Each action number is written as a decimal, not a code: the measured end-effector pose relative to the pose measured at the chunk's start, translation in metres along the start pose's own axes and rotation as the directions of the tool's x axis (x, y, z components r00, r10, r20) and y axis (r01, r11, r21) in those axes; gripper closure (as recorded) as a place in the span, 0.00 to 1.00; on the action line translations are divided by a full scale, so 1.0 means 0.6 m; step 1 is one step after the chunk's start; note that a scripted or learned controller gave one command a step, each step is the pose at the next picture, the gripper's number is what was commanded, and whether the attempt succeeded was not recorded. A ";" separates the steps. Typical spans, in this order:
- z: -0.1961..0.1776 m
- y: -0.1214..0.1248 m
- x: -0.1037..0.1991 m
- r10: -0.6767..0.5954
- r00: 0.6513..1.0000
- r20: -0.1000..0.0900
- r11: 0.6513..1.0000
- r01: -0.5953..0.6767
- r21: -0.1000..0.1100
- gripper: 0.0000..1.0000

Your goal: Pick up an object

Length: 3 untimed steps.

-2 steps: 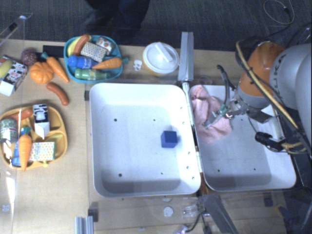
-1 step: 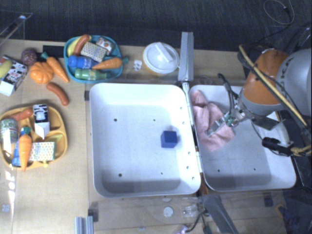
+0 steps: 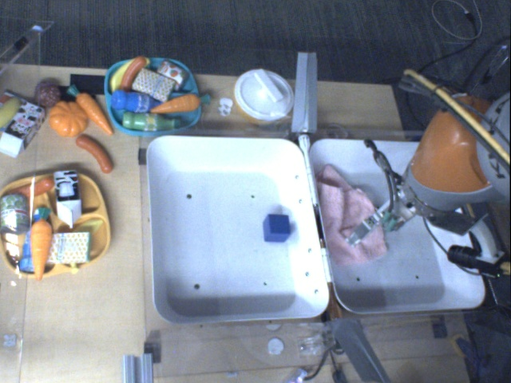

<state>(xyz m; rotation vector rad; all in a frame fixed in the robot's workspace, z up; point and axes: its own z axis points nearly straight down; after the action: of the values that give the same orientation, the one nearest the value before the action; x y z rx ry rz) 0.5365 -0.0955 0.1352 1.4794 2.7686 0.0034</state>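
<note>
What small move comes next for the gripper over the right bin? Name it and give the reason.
Probably a short descent onto the pink cloth. The gripper sits right at the cloth's near edge in the right bin, and no fabric shows between its fingers. The blue cube lies apart in the left bin, so the cloth looks like the nearer target.

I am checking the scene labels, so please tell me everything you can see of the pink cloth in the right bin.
The pink cloth looks like soft, thin fabric, crumpled into uneven folds. It lies flat in the left part of the right bin, close to the wall shared with the other bin. The gripper is right at its right edge, seemingly touching it.
</note>
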 end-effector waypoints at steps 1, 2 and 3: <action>0.071 -0.008 -0.006 0.001 1.000 0.011 1.000 -0.001 -0.013 0.00; 0.050 -0.003 -0.009 0.001 1.000 0.019 1.000 0.000 -0.021 1.00; -0.085 0.130 0.074 0.135 0.991 0.003 0.991 -0.135 -0.003 1.00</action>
<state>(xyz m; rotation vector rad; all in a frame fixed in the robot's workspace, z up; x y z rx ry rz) 0.5763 -0.0155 0.1863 1.6605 2.6591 0.0048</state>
